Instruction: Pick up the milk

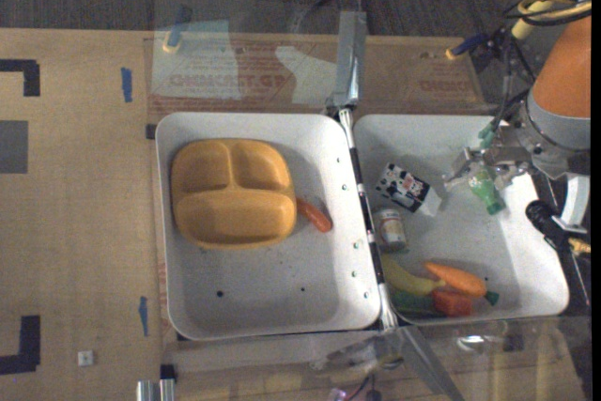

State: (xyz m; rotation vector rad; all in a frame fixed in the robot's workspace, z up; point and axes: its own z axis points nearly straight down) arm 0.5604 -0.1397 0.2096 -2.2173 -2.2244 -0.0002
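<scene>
Worktop [75, 230]: tan board carrying two shallow white bins side by side.
Left bin [272, 296]: holds a yellow divided plate [231, 192] toward its 10 o'clock corner, with a small orange carrot [315, 216] touching the plate's 3 o'clock edge.
Right bin [526, 268]: holds the milk, a small can [391, 228], and a cluster of toy vegetables [441, 288] along its 6 o'clock rim.
Arm [563, 99]: reaches in from 3 o'clock, its wrist over the right bin's 2 o'clock corner.
Claw [477, 172]: hangs over the bin floor near a small green object [485, 192]; whether it is released or clenched cannot be told, and nothing can be made out in it.
Milk [406, 186]: a small black-and-white patterned carton lying flat in the right bin's 10 o'clock part, just above the can.
Key relation: the milk lies at about 9 o'clock from the claw, near but apart.
Long axis: runs roughly 10 o'clock to 4 o'clock.
Next move, as a judgement: shift toward 9 o'clock, then close across the carton's short sides.
</scene>
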